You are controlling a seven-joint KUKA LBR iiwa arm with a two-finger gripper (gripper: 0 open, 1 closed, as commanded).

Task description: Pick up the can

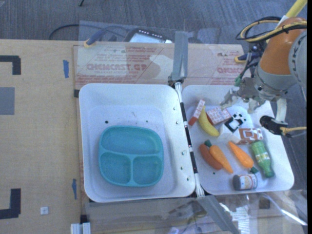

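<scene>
Pincer (245, 97) hovers at the top of the right bin (285, 177), fingers look spread apart, nothing between them. Can (245, 181) lies on its side low in that same bin, near the front rim, roughly 6 o'clock from the pincer and well apart from it. Its long axis runs about 3-to-9 o'clock, dark end toward 9. Can looks small, grey-silver with a pale label showing some orange; detail too small to read.

Between pincer and can: banana (208, 125), small cartons (218, 115), two carrots (218, 158), a third carrot (241, 155). Green bottle (262, 158) sits just at 1 o'clock of the can, close by, so there may be a crowding risk on descent. Left bin (92, 101) holds a teal divided plate (130, 156). Judgement: reach not yet begun; the pincer needs to travel toward 6 o'clock, jaws closing across the can's short axis.
</scene>
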